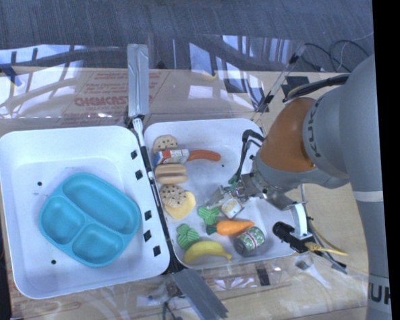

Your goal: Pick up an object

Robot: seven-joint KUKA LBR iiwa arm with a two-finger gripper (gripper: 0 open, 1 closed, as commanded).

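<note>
My gripper [228, 197] is low in the right bin [205, 130], just right of its middle, reaching in from the right under the orange wrist band. Its tip is over a small pale object [232, 207] that the wrist partly hides. Close around it lie an orange carrot [235, 226], a green leafy piece [208, 215] and a green can [249, 241]. A banana [205, 251] lies along the near wall, and a yellow wedge with a cookie [177, 203] is to the gripper's left.
A hot dog bun [171, 172], a red-labelled tube [172, 155], an orange sausage [204, 156] and a cookie [164, 143] crowd the right bin's far left corner. The left bin [24, 153] holds a blue divided plate [89, 219].
</note>
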